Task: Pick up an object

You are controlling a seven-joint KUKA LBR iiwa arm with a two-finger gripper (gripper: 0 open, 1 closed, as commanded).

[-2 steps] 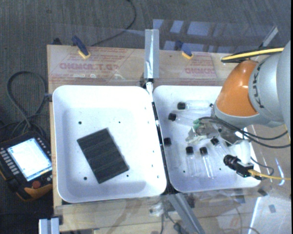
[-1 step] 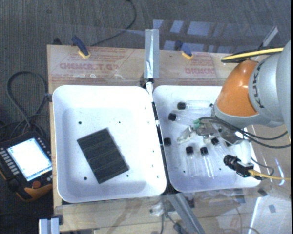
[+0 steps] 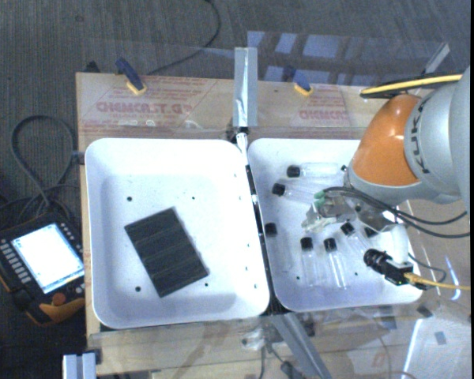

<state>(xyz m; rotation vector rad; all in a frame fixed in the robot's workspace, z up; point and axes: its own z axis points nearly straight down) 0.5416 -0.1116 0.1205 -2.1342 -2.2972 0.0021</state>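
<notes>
My gripper (image 3: 326, 208) hangs low over the middle of the right bin (image 3: 291, 292), below the arm's orange band (image 3: 383, 152). Its tip is among several clear vials with black caps, such as the vial (image 3: 306, 244) and the vial (image 3: 330, 245) just below it. Two more black caps, one cap (image 3: 293, 170) and another cap (image 3: 279, 188), lie toward the bin's far left. A dark ribbed rectangular pad (image 3: 166, 251) lies flat and askew in the left bin (image 3: 96, 212). Nothing shows between the gripper and any object clearly enough to call a hold.
The arm's grey body (image 3: 446, 140) covers the right bin's far right corner. A black cable plug (image 3: 383, 265) with a yellow lead hangs by the bin's right side. A teach pendant (image 3: 38, 263) lies left of the bench. A metal post (image 3: 245, 85) stands behind the bins' shared wall.
</notes>
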